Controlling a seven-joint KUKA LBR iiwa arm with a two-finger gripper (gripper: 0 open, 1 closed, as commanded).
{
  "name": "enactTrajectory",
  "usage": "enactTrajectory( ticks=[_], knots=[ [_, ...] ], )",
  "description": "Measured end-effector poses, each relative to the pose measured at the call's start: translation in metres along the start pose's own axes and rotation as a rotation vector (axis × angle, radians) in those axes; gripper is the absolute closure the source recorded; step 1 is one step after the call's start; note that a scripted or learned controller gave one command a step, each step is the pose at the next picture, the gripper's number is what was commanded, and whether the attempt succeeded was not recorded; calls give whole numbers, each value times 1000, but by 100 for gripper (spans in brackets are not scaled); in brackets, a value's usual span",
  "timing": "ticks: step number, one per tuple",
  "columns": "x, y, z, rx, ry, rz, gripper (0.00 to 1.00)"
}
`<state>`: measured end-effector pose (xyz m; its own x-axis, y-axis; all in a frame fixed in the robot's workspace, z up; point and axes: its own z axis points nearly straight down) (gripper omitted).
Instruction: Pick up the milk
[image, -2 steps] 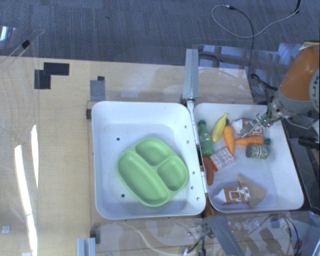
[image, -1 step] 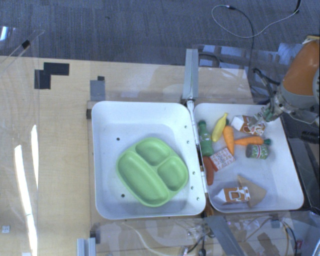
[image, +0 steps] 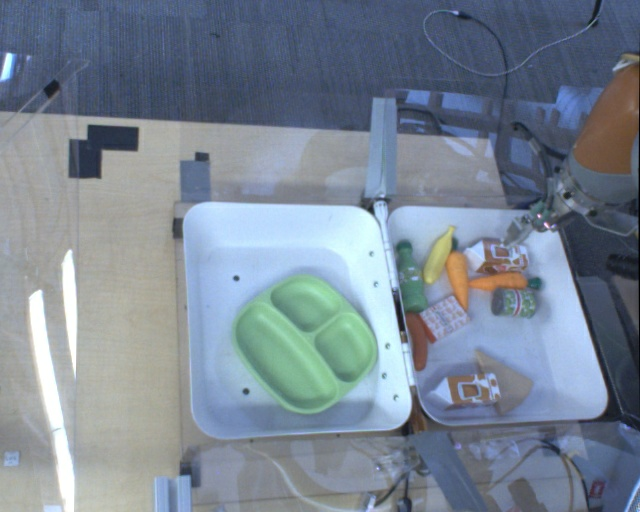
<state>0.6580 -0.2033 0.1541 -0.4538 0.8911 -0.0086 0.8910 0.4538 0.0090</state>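
A small white and orange milk carton (image: 497, 257) lies at the back of the right bin (image: 585, 375). A second carton of the same look (image: 471, 389) lies near that bin's front, resting against a brown wedge (image: 509, 379). My gripper (image: 530, 222) hangs over the bin's back right corner, just right of and above the back carton. It looks open, with nothing between its fingers. The orange band of the arm (image: 612, 125) rises at the right edge.
Between the cartons lie a green bottle (image: 408, 275), a banana (image: 438, 255), two carrots (image: 457, 280), a green can (image: 515, 303), a checked packet (image: 443, 318) and a red sausage (image: 418, 345). The left bin (image: 210, 300) holds a green divided plate (image: 305, 343).
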Motion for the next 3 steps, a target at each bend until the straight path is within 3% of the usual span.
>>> enactTrajectory(
  ticks=[1, 2, 3],
  knots=[
    [-1, -3, 28, -14, -15, -163, 100],
    [-2, 0, 13, -23, -24, -167, 100],
    [-2, 0, 13, -23, -24, -168, 0]
  ],
)
